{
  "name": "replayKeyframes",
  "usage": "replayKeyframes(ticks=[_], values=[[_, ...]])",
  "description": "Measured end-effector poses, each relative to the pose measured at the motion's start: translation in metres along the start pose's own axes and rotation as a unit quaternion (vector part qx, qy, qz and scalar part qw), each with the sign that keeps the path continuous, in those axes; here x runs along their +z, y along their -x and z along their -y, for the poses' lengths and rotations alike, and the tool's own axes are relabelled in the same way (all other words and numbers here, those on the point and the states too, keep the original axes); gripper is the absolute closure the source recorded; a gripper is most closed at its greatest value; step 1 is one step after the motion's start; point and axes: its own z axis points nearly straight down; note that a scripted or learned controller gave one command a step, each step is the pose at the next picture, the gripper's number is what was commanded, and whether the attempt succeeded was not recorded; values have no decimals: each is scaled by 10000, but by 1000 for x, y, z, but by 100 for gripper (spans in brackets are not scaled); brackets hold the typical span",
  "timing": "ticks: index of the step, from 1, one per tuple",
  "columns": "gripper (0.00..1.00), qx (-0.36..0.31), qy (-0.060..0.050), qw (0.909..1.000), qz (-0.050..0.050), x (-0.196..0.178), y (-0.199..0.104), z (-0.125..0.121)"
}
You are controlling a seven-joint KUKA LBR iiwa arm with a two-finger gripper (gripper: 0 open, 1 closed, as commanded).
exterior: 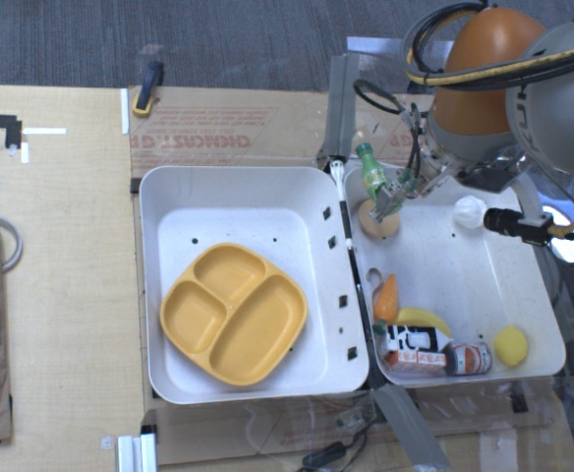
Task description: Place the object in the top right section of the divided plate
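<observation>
Landmark: I reference every position to the divided plate [234, 313], a yellow three-section dish lying flat in the left bin [169, 205].
Near clutter: Right of the plate, across the bin wall, I see a dark packet [412, 340], a small red-labelled bottle [467, 359], a banana [423, 317], an orange piece [387, 298] and a lemon [510, 346], all against the near wall of the right bin [523, 264]. I judge they are simply loose stock.
Plate sections: All three carry nothing, so the placement is not yet done. The plate sits rotated, so its top right section faces the right bin.
Task object: I take it to be the round tan object [379, 221], right of and beyond the plate, just inside the right bin's left wall.
Green bottle: The green bottle [372, 171] stands just beyond the tan object.
Gripper: The gripper [397, 197] hangs directly above the tan object, touching or nearly so.
Jaw state: I cannot tell the opening or confirm any hold.
Judgement: Positioned for a pick.
</observation>
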Motion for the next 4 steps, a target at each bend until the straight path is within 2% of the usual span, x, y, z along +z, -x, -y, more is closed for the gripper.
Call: replayKeyframes(ticks=[1,2,3,4], values=[[100,-9,-18,10000,-5,-5,1,0],[100,-1236,-7,9923,-6,1,-79,-15],[100,-1203,7,9927,9,81,-135,-45],[100,-1923,46,9813,55,96,-201,2]])
